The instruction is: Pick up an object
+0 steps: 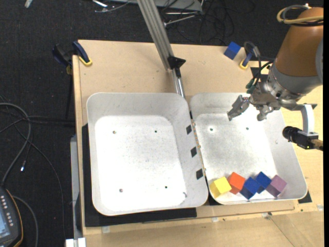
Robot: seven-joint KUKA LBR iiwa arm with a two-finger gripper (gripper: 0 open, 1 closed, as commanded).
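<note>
No text, label, brand, number or sign can be read anywhere. The small handheld device with a lit screen (7,219) at the lower left edge shows markings too small and blurred to make out, and the two shallow white plastic bins (139,153) bear only dark specks and small black tabs.

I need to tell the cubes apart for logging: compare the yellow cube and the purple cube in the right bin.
The yellow cube sits at the left end of the row of blocks; the purple cube sits at the right end, near the bin's corner. The yellow one touches the orange cube; the purple one sits beside a blue cube. Both look similar in size and rest along the right bin's near wall.
</note>
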